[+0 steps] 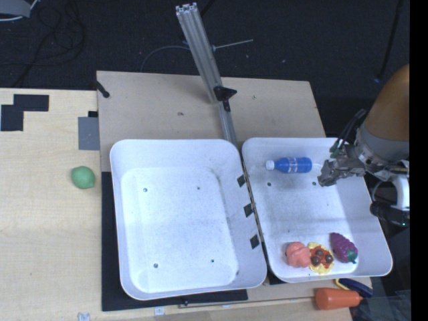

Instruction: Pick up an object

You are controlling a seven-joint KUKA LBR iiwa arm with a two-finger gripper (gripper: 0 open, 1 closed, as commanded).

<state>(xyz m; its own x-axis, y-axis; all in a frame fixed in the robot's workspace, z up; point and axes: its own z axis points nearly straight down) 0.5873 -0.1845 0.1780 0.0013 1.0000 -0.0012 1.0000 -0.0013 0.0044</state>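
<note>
Reaching in from the right, the gripper (328, 176) hangs low over the far part of the right bin (304, 209), just right of the blue bottle (290, 165); whether it is apart or together cannot be told, and nothing shows clamped in it. Largest to smallest: the left bin (177, 216), then the right bin, the bottle lying on its side near the far wall, and at the near edge a purple grape bunch (343, 247), a pink toy (297, 254) and a small yellow piece (322, 259) close together.

No text, label or number is legible on anything here.
</note>
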